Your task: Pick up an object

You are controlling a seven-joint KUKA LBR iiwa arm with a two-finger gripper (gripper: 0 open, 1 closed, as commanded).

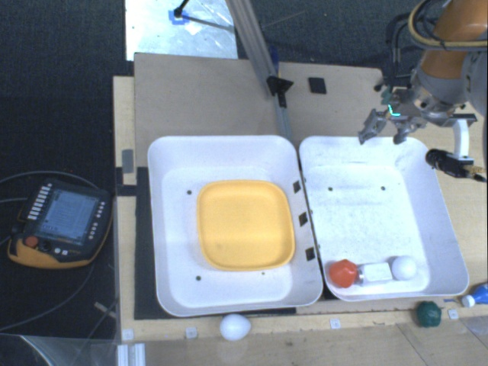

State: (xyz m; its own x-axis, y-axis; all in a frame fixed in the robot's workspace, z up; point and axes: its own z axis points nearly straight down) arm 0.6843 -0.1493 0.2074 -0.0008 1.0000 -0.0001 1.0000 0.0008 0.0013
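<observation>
Currently the gripper (385,132) hangs spread and empty over the right bin's (438,197) far rim; risk: the orange ball (343,273) hugs the near wall, so fingers may strike it.

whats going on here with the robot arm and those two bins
A robot arm is set to pick up an object. Its hand hangs open above the far edge of the right bin, holding nothing. At that bin's near edge lie an orange ball, a white block and a white ball. The left bin holds a yellow plate. A white egg-shaped object and a green ball lie outside the bins.
</observation>
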